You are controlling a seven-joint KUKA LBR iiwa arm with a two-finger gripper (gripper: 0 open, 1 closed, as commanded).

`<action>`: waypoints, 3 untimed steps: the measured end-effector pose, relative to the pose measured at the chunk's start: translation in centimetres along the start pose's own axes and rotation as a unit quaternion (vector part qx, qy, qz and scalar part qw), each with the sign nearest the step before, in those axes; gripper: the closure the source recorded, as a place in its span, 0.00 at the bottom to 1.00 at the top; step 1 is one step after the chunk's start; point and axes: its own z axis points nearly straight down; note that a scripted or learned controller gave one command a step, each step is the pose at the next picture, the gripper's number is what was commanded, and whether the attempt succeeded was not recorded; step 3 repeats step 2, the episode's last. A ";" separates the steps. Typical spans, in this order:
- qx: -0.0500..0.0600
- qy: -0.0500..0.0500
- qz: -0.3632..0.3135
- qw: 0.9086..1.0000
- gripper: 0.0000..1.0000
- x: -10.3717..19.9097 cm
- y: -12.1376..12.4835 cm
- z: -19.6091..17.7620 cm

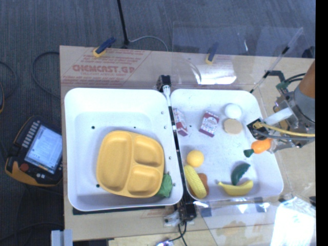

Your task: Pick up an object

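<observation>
camera view: at the frame's right edge the end effector (274, 139) hangs over the right bin (220, 91), just beside the toy carrot (261, 146). clenched or released, i cannot tell. the risk: the carrot sits tight against the bin wall, so it may slip aside.

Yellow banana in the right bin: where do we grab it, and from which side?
Come straight down on the yellow curved banana and close across its narrow width, on the left half of the curve. It lies flat close to the near wall of the right white bin, so a side approach looks blocked. The dark green piece crowds its right half.
</observation>
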 end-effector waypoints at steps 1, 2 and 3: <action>0.003 -0.007 -0.002 1.000 1.00 -0.1 -0.2 -0.4; 0.004 -0.011 -0.002 1.000 1.00 -0.1 -0.2 -1.1; 0.004 -0.011 -0.002 1.000 1.00 -0.1 -0.2 -1.1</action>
